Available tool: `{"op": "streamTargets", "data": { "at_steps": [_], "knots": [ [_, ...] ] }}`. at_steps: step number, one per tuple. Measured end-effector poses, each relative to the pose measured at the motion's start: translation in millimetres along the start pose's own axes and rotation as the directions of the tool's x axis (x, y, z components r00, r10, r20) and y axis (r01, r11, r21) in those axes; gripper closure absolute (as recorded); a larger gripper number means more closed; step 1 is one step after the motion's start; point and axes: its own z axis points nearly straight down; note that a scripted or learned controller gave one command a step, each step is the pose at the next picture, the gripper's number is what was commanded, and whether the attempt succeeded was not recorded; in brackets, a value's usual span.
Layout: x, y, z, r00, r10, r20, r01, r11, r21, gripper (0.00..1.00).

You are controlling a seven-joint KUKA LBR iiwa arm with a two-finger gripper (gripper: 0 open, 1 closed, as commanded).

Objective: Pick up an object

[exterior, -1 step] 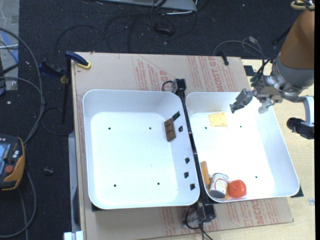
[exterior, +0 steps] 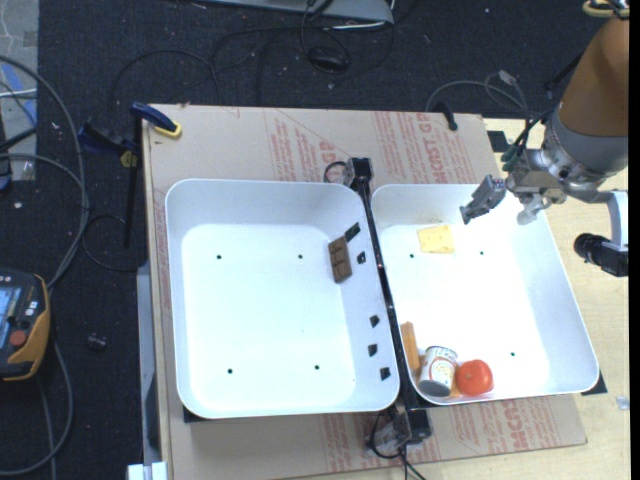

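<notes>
Claw (exterior: pixel 505 202) hung over the far right corner of the right bin (exterior: pixel 560 298), fingers spread apart, nothing between them. Yellow sponge piece (exterior: pixel 435 239) lay flat in the right bin's far part, just left of and nearer than the claw, apart from it. Near left corner of that bin held an orange stick (exterior: pixel 409 345), a small can (exterior: pixel 437 367) and a red tomato (exterior: pixel 475 376) (can and tomato touching). Left bin (exterior: pixel 200 268) had a brown block (exterior: pixel 341 260) by its right wall. Both bins sat side by side on the counter (exterior: pixel 260 143).
</notes>
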Motion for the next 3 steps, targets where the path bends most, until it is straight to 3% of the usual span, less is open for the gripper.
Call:
{"op": "streamTargets", "data": {
  "at_steps": [3],
  "knots": [
    [7.6, 2.3, 162.9, 1.0, 0.0, -0.001, 0.0, 1.0, 0.002, 0.0]
  ]
}}
